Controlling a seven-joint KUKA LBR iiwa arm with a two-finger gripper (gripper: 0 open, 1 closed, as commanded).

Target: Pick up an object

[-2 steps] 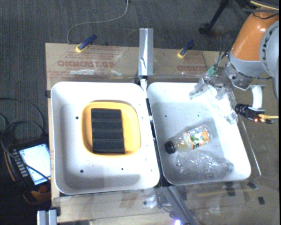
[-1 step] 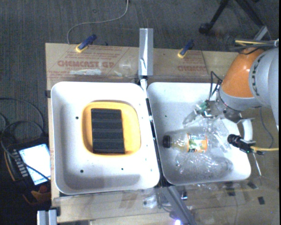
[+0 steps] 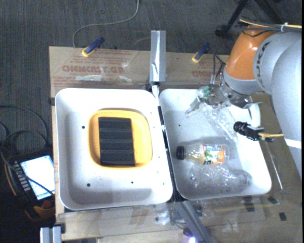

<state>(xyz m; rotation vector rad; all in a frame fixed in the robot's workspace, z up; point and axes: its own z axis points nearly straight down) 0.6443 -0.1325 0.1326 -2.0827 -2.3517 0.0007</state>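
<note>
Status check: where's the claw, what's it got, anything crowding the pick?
Claw over right bin, far corner; grip unclear. Bottle lying flat mid-bin, untouched. Clear crumpled plastic right beside it. Yellow tray in left bin.

One fixed camera above the bench point(image 3: 111, 65), slanted down over both white bins point(image 3: 71, 135).

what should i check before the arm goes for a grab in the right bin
1. Target present: labelled bottle lies on its side in the right bin. ok
2. Second candidate: clear plastic bottle lies beside it, touching or apart. cannot tell
3. Gripper position: over the bin's upper part, not above either bottle. not ok
4. Finger opening. cannot tell
5. Left bin: yellow tray with black insert sits apart from the targets. ok
</note>
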